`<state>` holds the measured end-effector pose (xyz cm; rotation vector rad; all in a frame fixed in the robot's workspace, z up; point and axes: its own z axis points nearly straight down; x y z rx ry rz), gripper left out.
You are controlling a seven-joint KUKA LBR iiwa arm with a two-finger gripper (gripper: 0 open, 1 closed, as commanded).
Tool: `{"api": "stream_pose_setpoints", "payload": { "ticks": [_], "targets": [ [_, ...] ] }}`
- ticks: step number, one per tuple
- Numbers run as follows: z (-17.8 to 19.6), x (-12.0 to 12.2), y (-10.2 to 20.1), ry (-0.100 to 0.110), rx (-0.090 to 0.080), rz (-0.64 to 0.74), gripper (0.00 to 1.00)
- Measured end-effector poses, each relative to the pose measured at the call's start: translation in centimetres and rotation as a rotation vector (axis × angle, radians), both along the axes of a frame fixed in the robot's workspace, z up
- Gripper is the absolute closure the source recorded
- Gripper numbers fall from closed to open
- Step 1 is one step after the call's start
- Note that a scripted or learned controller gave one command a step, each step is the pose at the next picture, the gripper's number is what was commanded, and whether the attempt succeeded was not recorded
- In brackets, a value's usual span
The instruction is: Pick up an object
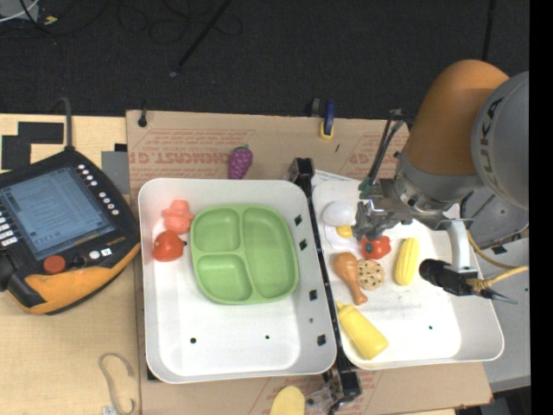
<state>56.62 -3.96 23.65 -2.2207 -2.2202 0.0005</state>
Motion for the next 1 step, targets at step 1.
{"api": "stream_pose_setpoints", "payload": {
  "ticks": [1],
  "targets": [
    [-1.95,0.05,-0.84,0.004,-0.001,-0.001,1.0]
  ]
}}
